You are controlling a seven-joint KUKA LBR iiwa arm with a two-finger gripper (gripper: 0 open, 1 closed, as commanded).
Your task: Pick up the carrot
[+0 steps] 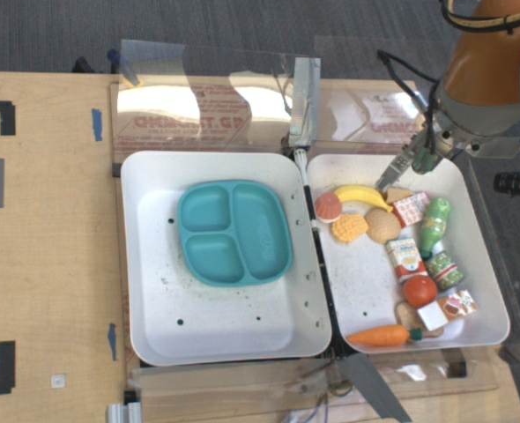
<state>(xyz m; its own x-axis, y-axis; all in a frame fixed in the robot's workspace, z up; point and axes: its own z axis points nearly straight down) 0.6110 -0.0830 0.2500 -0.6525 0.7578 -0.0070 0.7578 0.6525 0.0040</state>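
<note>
At right bin's (480,227) near rim, carrot (379,336).

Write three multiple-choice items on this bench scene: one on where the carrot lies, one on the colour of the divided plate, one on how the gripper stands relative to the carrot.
1. Where does the carrot lie?
A. On the plate
B. At the near edge of the right bin
C. On the bench outside the bins

2. What colour is the divided plate in the left bin?
A. Teal
B. Red
C. Yellow

3. How does the gripper stand relative to the carrot?
A. Touching it
B. Lifting it
C. Apart from it, by the banana at the bin's far side

Answers: B, the carrot rests along the near wall. A, the plate is teal. C, the other toys lie between them.
</note>
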